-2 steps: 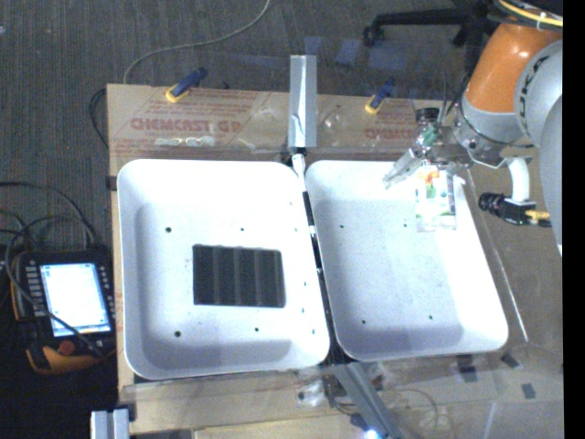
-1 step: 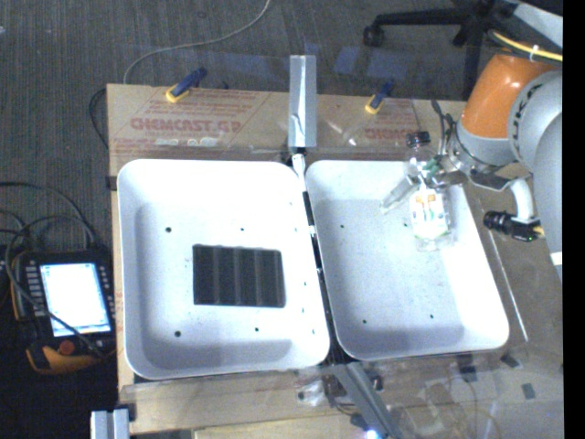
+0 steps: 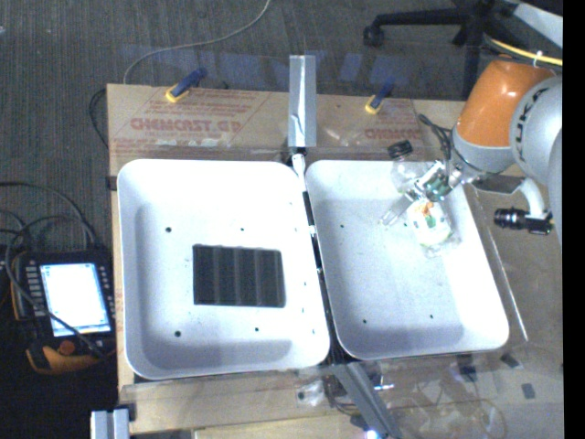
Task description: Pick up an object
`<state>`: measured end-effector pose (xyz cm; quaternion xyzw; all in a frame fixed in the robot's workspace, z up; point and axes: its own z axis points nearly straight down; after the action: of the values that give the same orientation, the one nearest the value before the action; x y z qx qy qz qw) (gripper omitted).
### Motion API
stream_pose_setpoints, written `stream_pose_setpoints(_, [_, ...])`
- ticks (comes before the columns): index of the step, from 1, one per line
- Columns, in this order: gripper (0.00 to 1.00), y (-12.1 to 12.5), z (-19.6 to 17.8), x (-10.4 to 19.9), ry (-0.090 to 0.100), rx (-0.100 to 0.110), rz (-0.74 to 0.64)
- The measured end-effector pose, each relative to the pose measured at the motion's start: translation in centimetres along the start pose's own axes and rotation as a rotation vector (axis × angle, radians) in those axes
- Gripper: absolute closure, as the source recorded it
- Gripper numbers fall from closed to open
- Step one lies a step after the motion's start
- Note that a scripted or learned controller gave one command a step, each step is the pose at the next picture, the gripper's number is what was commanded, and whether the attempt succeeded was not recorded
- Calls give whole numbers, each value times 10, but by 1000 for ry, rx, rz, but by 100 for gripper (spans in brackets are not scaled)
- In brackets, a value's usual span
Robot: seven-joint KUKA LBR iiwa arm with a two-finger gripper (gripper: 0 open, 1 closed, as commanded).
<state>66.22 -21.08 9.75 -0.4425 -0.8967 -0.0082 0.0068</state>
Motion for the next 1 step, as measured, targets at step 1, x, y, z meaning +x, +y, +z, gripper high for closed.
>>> stream_pose_setpoints(1, [0, -12, -115, -2, -22, 5, 199])
